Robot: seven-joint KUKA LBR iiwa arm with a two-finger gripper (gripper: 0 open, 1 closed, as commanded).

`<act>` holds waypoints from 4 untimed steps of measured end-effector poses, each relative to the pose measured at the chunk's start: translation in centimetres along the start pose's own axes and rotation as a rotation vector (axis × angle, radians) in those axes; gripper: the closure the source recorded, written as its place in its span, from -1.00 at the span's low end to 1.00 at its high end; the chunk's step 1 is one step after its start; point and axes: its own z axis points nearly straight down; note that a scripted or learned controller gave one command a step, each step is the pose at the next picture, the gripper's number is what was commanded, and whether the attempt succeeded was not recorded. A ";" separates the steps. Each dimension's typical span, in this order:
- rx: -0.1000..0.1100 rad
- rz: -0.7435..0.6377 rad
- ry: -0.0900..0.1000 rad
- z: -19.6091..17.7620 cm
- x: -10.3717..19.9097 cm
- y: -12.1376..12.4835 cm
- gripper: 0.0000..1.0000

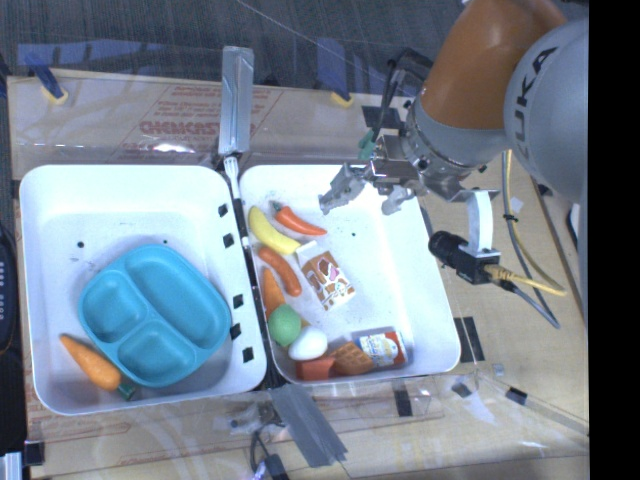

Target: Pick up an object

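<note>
My gripper (366, 196) hangs over the back part of the right bin (425, 278), open, with nothing between its fingers (336, 194). Below and to its left lie a yellow banana (270, 232) and a thin orange pepper (300, 222) by the bin's left wall. Nearer the front are an orange carrot (281, 269), a small brown-and-white carton (327, 279), a green ball (285, 325), a white egg (308, 345) and a flat orange packet (378, 348).
The left bin (50, 198) holds a blue divided tray (155, 313) and a carrot (90, 361) at its front left corner. A grey bar (235, 103) stands at the back between the bins. Cables trail off the arm (500, 68) on the right.
</note>
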 end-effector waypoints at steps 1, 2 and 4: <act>0.012 -0.188 0.001 9.6 1.6 -2.8 -1.00; 0.012 -0.250 0.001 16.2 -3.6 -3.6 -1.00; 0.002 -0.285 0.000 23.0 -4.5 0.4 -1.00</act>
